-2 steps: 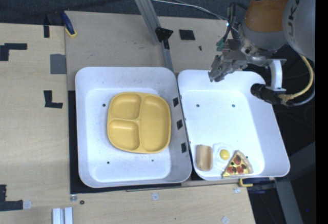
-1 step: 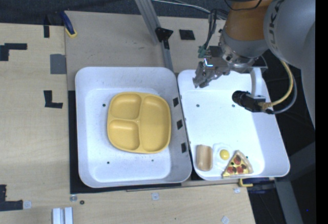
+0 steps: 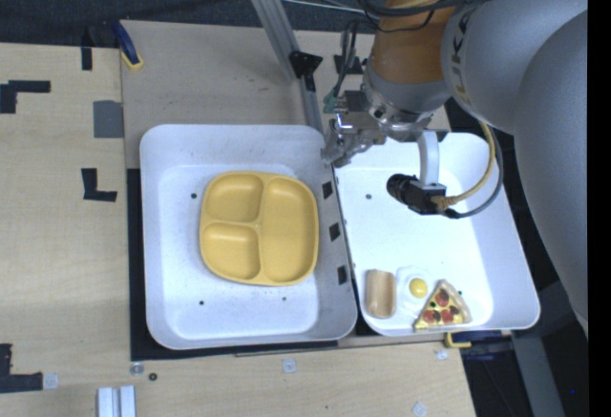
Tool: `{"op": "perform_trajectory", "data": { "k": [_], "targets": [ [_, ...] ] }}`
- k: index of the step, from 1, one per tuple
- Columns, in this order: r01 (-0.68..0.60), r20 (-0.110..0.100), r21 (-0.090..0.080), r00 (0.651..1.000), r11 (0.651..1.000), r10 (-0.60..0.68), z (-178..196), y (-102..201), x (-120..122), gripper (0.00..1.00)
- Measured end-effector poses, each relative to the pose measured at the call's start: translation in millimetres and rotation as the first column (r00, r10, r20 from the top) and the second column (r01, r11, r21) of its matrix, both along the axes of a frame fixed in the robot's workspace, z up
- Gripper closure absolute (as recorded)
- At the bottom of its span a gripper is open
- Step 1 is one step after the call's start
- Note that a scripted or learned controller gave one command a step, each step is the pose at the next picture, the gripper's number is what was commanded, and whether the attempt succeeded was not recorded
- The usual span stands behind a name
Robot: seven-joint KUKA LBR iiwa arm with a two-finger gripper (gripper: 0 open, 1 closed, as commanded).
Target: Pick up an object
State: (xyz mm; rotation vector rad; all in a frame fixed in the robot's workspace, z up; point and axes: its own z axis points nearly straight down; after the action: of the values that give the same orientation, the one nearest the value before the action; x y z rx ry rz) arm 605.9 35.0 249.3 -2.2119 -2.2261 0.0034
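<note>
You look down at a slant from above the bench [image 3: 57,215], near enough that both white bins [image 3: 158,243] sit mid-frame, the arm [image 3: 516,33] entering right.

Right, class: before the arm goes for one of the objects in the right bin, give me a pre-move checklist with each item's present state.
1. Objects lie in the right bin: ok; brown block, fried egg and pizza slice sit along its near edge.
2. Gripper above a target: not ok; it hangs at the bins' dividing wall, far end.
3. Targets spaced for a grasp: not ok; egg and pizza slice nearly touch.
4. Jaws open: cannot tell.
5. Yellow divided plate out of the way: ok, left bin.
</note>
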Motion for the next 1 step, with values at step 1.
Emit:
{"op": "perform_trajectory", "data": {
  "k": [1],
  "targets": [
    [-0.001,0.001,0.000,1.000,1.000,0.001,1.1,56.0,-7.9,1.00]
  ]
}}
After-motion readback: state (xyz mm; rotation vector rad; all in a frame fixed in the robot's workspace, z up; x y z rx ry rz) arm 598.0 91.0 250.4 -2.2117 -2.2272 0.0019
